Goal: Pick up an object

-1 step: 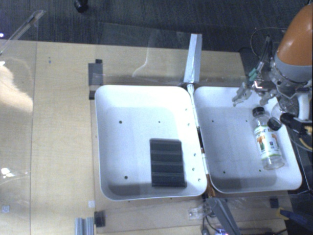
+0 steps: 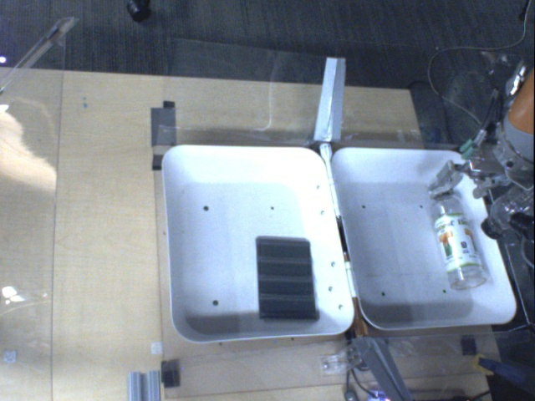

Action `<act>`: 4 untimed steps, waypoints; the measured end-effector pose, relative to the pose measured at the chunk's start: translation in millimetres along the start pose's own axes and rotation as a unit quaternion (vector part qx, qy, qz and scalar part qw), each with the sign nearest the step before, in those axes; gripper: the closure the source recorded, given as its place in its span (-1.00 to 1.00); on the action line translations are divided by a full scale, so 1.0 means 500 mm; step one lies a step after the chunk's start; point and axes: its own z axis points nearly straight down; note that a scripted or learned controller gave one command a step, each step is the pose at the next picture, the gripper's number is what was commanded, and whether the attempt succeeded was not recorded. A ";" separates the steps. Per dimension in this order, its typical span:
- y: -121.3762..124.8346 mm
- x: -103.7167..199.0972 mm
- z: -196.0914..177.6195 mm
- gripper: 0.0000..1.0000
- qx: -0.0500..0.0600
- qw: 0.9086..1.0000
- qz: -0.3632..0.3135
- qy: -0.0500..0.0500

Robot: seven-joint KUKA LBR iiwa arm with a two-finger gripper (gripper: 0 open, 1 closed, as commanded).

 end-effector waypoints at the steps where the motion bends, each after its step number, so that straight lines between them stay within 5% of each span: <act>1: 0.028 0.011 0.224 -1.00 -0.004 0.996 -0.094 0.000; 2: -0.004 0.004 0.163 -1.00 -0.002 0.997 -0.083 0.001; 3: -0.132 0.034 0.194 -1.00 -0.011 0.993 -0.116 -0.004; 4: -0.133 0.032 0.200 -1.00 -0.018 0.988 -0.153 -0.007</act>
